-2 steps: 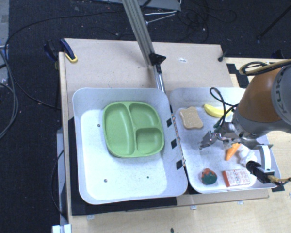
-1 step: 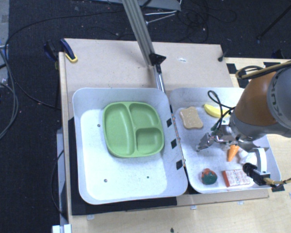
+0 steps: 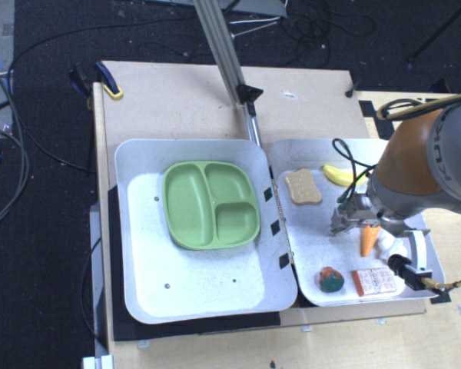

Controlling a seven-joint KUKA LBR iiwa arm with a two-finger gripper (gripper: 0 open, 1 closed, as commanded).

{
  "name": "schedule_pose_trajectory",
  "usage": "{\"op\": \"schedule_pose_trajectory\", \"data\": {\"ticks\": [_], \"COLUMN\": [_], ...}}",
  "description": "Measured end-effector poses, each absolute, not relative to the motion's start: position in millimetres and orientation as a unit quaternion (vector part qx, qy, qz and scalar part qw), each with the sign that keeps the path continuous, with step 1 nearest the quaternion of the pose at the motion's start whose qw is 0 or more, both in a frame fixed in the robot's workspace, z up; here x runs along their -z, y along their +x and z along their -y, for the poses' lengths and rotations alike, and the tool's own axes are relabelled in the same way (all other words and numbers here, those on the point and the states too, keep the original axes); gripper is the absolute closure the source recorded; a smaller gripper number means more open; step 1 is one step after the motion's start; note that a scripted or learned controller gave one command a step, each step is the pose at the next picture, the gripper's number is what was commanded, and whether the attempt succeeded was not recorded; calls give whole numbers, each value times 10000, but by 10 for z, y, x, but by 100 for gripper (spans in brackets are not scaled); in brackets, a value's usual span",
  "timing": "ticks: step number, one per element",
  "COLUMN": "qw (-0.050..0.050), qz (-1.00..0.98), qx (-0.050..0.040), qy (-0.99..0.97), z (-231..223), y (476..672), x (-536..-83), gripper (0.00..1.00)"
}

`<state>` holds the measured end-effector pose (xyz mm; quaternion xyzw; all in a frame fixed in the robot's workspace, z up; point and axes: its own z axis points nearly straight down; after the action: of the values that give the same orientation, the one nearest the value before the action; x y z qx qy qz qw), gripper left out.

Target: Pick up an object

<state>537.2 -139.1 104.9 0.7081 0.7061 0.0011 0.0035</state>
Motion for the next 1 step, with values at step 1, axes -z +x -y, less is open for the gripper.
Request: {"op": "schedule_pose_trajectory", "data": {"ticks": [1], "qw": [29], "qz": [-7079], "qx": [-16], "qy": [7063], "z": [1377], "y": [5409], "x": [-1684], "gripper": [100]}}
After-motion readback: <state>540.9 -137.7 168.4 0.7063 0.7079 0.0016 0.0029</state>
